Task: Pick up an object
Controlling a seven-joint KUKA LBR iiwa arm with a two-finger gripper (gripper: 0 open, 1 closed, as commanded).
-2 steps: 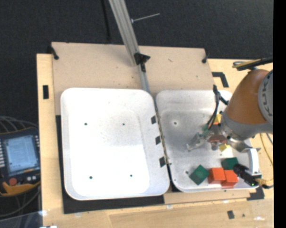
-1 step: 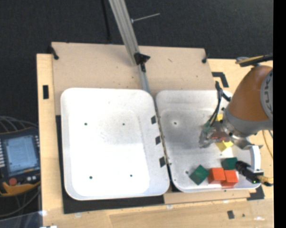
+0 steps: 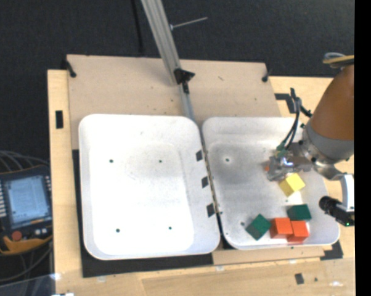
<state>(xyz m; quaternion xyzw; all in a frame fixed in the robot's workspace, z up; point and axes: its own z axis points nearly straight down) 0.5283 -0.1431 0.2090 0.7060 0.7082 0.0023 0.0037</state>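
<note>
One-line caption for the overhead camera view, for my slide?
Pincer hovers over the right bin beside a yellow block, with green and orange blocks nearby.

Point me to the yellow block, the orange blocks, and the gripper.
yellow block (image 3: 291, 184): camera view, top face.
orange blocks (image 3: 289, 228): camera view, seam between the pair.
gripper (image 3: 278, 167): camera view, metal tip.

A handheld screen pendant (image 3: 22, 203) — left of the bench (image 3: 167, 73).

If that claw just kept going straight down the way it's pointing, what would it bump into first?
Probably the yellow block, which lies just below the gripper in the right bin. Depth is hard to judge; it might meet the bin floor beside the block instead.
</note>
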